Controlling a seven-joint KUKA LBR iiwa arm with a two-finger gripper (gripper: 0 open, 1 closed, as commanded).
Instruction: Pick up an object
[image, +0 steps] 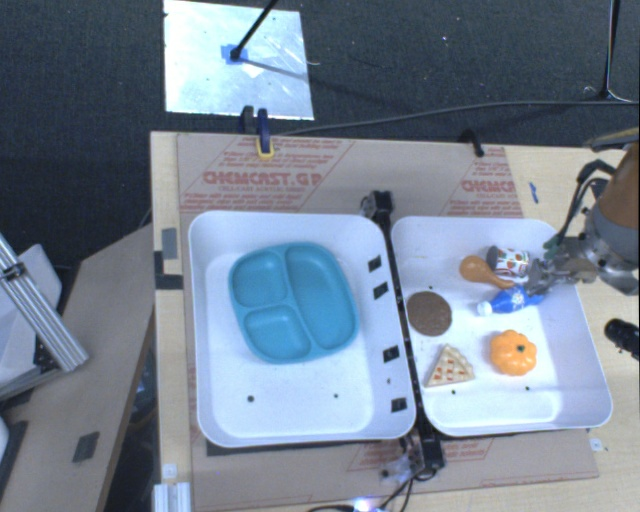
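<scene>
While the arm (612, 215) reaches in from the right over the far right corner of the right bin (560, 405), its hand (545, 272) is seen low among a cluster of small things there. A blue bottle (508, 301) lies just below and left of the hand, and a small can (511, 262) with a red and white label lies just beside it, next to an orange-brown piece (476, 268) whose kind cannot be told. The hand looks to be touching or almost touching the bottle's near end, but contact cannot be confirmed. How far the hand is open cannot be told, since the tips merge with the clutter, and nothing is seen held. Nearer the camera in the same bin lie a brown disc (430, 313), a pizza wedge (449, 368) and an orange pumpkin (513, 353), each apart from the others, probably scattered so that single picks are possible. The bottle, can and orange-brown piece are crowded together, which is judged to make a clean grasp harder. The left bin (215, 405) holds a blue divided plate (293, 301) lying flat near its middle. Both bins sit side by side on a worktop (330, 165) covered with printed board. The wrist is angled down and leftward toward the bottle, so a pick of the bottle is judged to be the step in hand, not yet completed.
</scene>
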